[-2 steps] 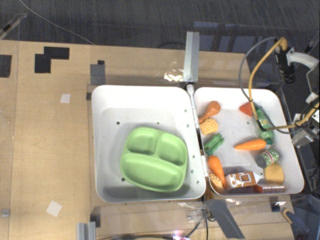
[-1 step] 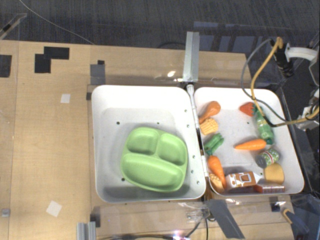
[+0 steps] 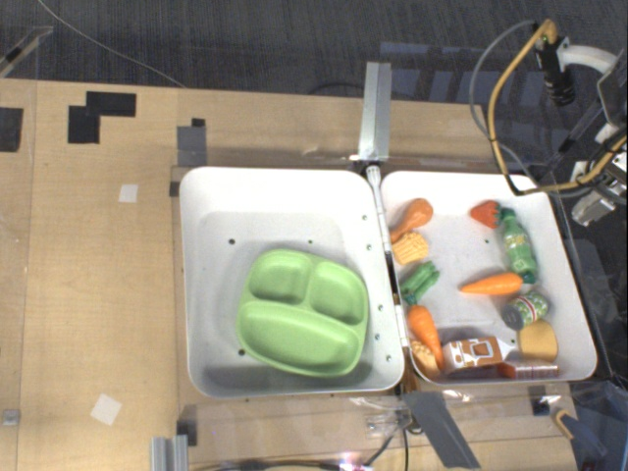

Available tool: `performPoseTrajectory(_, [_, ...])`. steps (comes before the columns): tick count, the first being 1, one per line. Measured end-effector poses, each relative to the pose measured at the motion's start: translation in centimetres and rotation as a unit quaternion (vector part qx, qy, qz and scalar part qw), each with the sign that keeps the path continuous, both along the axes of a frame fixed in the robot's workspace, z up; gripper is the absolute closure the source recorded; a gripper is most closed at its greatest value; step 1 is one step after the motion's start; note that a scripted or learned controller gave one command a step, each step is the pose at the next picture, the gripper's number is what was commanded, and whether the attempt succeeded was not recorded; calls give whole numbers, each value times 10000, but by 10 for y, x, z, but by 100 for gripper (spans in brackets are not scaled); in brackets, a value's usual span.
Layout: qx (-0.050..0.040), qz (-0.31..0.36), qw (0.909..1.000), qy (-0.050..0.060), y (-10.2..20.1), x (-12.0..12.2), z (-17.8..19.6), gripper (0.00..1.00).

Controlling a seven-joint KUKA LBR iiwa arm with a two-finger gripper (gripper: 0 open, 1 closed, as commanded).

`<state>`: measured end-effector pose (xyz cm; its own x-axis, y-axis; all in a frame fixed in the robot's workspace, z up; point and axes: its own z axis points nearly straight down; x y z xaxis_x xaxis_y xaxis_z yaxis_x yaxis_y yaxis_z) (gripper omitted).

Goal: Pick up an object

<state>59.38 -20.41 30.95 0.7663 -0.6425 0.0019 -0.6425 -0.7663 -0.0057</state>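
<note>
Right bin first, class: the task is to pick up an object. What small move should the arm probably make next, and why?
Probably swing in from the right edge to above the carrot in the right bin. The gripper sits outside that bin, holding nothing visible, and this carrot lies with bare floor around it.

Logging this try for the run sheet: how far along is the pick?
Nothing looks picked yet. The carrot, bottle and other toy foods all lie in the right bin. The green tray sits in the left bin. The whole grasp and lift remain.
</note>
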Motion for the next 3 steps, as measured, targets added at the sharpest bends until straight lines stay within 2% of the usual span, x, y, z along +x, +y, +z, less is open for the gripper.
performPoseTrajectory(1, [-22, 1886, 9820, -11, 10, 60, -5, 100])
performPoseTrajectory(2, [-23, 1908, 9816, -39, 12, 61, 8, 100])
performPoseTrajectory(3, [-10, 749, 9972, 10, -3, -59, -21, 100])
